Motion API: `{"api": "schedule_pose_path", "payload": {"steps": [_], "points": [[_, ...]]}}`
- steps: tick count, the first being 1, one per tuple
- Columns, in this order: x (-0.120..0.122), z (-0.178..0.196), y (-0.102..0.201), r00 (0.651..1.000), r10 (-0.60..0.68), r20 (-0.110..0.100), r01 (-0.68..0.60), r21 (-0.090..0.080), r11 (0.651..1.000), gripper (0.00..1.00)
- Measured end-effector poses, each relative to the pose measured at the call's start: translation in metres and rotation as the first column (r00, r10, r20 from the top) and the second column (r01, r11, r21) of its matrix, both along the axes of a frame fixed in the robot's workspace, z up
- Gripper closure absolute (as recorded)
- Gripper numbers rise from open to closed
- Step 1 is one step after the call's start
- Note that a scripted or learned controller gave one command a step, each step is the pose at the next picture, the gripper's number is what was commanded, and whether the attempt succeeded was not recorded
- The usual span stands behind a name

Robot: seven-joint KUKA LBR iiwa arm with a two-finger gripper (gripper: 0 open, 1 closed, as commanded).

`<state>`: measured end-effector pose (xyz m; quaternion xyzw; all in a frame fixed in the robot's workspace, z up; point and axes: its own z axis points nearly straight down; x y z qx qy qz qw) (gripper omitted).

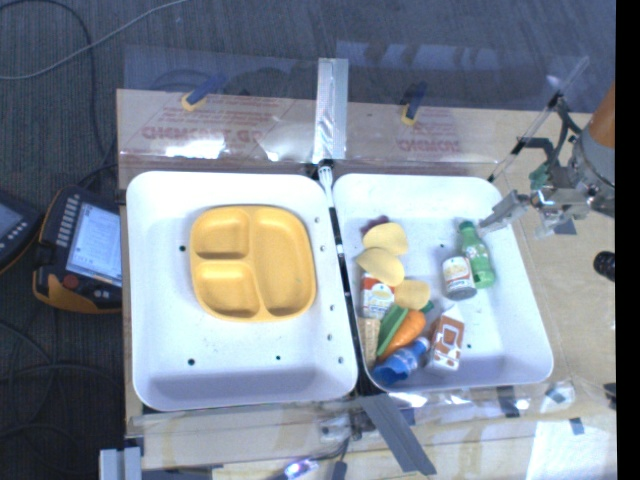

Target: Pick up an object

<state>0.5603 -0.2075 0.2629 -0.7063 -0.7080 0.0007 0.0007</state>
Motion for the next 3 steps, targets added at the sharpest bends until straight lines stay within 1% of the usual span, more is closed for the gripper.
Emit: {"api": "schedule_pose_path", "payload": {"steps": [1, 2, 3], "points": [[-0.016, -0.057, 0.009, 0.992, -0.128, 0.0, 0.128, -0.001, 0.992, 0.0], [0.016, -0.162, 0.042, 0.997, -0.074, 0.003, 0.074, 0.002, 0.997, 0.0], [0.016, -0.154, 0.041, 0.997, -0.074, 0.0, 0.074, 0.002, 0.997, 1.0]]}}
